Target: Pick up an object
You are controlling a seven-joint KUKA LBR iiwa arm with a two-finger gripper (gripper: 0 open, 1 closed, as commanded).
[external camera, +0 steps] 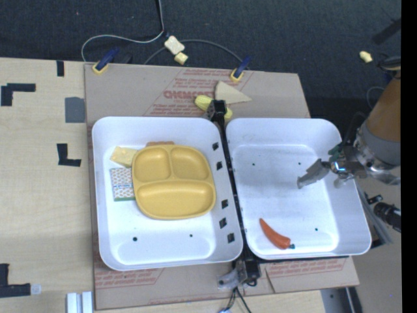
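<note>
A small orange-red plastic chili pepper (275, 234) lies near the front edge of the right shallow white bin (329, 132). The grey two-finger gripper (324, 173) hangs above that bin's right side, well apart from the pepper; whether its jaws are spread cannot be told. A yellow three-compartment plastic tray (174, 181) sits in the left white bin (156, 253).

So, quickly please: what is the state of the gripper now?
Gripper: over the right bin, holding nothing visible; open or closed cannot be told.
</note>
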